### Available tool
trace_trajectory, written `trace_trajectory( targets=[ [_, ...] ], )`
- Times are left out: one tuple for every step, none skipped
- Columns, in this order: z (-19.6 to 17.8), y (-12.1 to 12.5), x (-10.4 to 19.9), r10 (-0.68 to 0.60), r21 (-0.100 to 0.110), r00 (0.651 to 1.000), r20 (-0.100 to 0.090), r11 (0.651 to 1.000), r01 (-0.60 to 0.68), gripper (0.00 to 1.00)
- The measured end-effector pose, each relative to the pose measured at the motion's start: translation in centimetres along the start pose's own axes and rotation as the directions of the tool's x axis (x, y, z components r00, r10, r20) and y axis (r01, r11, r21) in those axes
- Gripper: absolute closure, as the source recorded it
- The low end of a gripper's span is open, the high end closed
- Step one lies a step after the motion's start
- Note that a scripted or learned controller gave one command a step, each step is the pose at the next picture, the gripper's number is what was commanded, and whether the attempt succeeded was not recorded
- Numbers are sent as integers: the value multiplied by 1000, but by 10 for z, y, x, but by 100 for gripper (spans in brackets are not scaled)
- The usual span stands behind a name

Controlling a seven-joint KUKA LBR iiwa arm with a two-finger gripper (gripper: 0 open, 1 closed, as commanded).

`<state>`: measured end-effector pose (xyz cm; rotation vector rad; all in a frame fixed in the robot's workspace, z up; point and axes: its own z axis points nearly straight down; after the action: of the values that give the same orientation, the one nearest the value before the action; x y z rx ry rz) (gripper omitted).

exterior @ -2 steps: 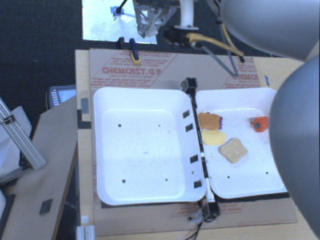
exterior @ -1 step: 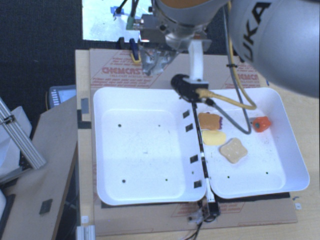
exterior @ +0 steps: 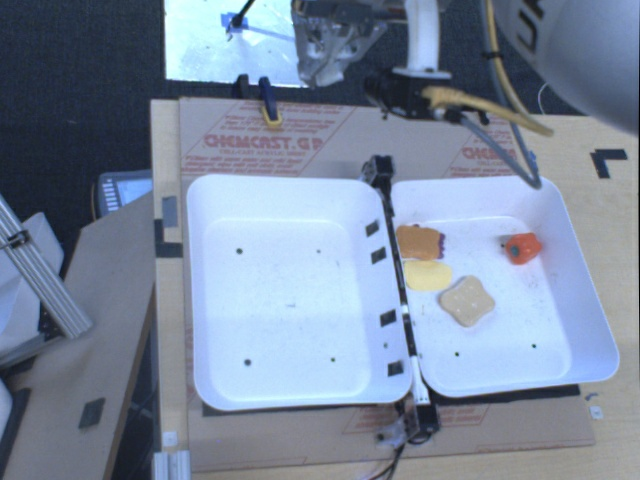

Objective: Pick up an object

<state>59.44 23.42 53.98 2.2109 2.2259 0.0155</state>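
1. While my arm (exterior: 570, 28) reaches in from the right, my gripper (exterior: 330, 53) hangs high at the top of the view, above the bench's far edge and beyond both bins.
2. Nothing is visible between the gripper's parts, and it is well apart from every object in the bins.
3. Just beside the gripper, on its right, a white cylinder part (exterior: 424, 23) stands upright, and below it a black fitting (exterior: 405, 93) carries a yellow cable (exterior: 480, 103) toward the right.
4. Under the gripper lies a brown board with red print (exterior: 265, 140), and a yellow and black clamp (exterior: 270, 103) sits on its far edge.
5. The right bin (exterior: 580, 338) holds four things, all in its far half.
6. An orange piece with a purple edge (exterior: 420, 242) lies near the wall shared with the other bin.
7. A pale yellow flat piece (exterior: 428, 275) lies just below it, touching or nearly touching it.
8. A beige toast-shaped piece (exterior: 467, 300) lies just beside the yellow one, toward the near side.
9. A red-orange object with a green spot (exterior: 521, 248) lies apart from these, toward the right wall.
10. The left bin (exterior: 200, 298) shows its white floor with small dark dots.
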Motion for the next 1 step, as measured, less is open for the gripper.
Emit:
trace_trajectory(
  targets=[
    [5,34,-1,7,7,1000,4,1000,-7,100]
  ],
)
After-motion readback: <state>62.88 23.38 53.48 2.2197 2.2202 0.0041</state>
